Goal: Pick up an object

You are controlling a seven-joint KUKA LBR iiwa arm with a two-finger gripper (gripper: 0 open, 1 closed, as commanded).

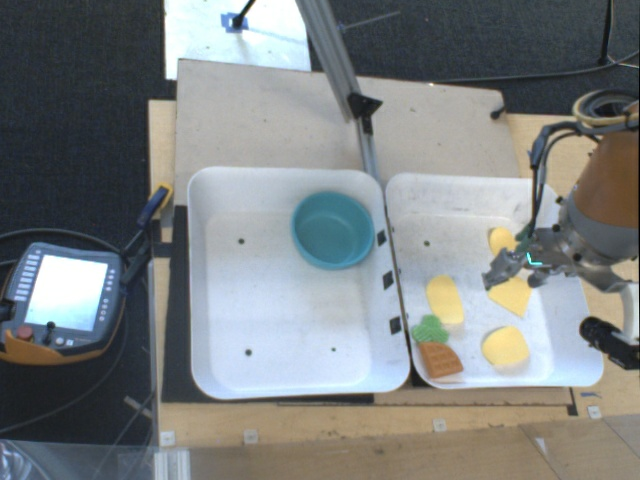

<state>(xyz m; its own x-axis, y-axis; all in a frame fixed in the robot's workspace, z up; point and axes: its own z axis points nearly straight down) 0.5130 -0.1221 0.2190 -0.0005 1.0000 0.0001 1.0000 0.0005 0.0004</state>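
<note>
The hand [503, 271] hangs low over the yellow wedge [512, 296] near the right edge of the right bin [455, 196], likely to grab it, but I cannot tell if it is open or closed.

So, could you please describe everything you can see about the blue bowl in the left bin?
The blue bowl is round and teal-blue, with a smooth, plastic-looking surface. It stands upright, its opening facing up, and nothing is visible inside it. It sits in the left bin, in the far right corner, close to the wall that divides the two bins. It rests on the bin's floor; whether it touches the wall, I cannot tell. The gripper is away from it, over the right bin.
</note>
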